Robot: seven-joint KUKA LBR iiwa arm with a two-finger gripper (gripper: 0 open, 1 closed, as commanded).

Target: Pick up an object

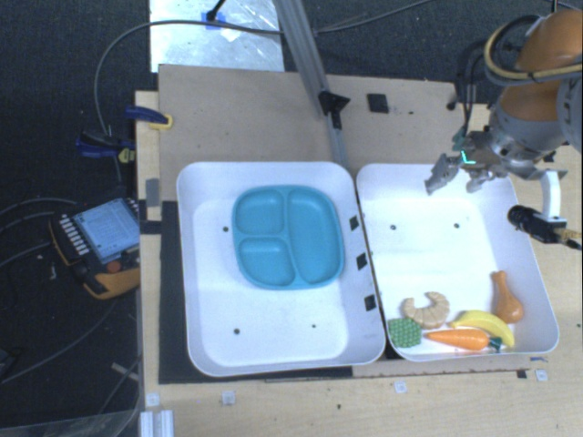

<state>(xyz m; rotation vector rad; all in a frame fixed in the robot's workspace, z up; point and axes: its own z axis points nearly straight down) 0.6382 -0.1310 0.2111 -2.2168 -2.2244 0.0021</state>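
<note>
End effector (458,176) fingers apart, empty, over right bin (428,244) far edge. Toys cluster at that bin's near edge: carrot (458,339), banana (485,323), croissant (428,309). Croissant least crowded; descend straight, straddle it.

Two white bins (273,335) sit on a tan bench (246,107), one holding a sky-blue divided plate (288,237), the other a yellow banana (487,324), orange carrot (458,339), beige croissant (428,309), green dotted piece (405,332) and brown-orange gourd (506,298).
</note>
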